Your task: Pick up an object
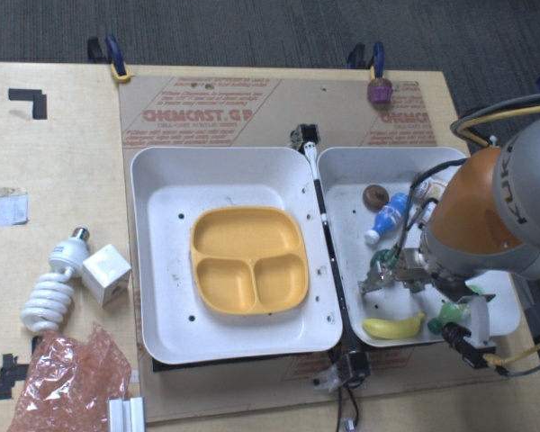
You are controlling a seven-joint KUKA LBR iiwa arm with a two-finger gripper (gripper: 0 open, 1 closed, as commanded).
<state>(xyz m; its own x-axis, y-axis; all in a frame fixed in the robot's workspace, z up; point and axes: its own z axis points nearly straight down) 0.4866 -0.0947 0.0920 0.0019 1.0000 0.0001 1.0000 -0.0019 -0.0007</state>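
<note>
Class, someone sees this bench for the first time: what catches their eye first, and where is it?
The yellow divided tray in the left bin stands out first. Next comes the arm's orange band over the right bin, above a banana near the front wall.

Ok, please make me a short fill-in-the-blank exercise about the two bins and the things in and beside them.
1. The yellow divided tray lies in the ____ bin.
2. The banana lies in the right bin, near its ____ edge.
3. The spiral light bulb lies on the bench, ____ of the left bin.
4. The yellow divided tray has ____ compartments.

Missing words: left; front; left; three
</note>
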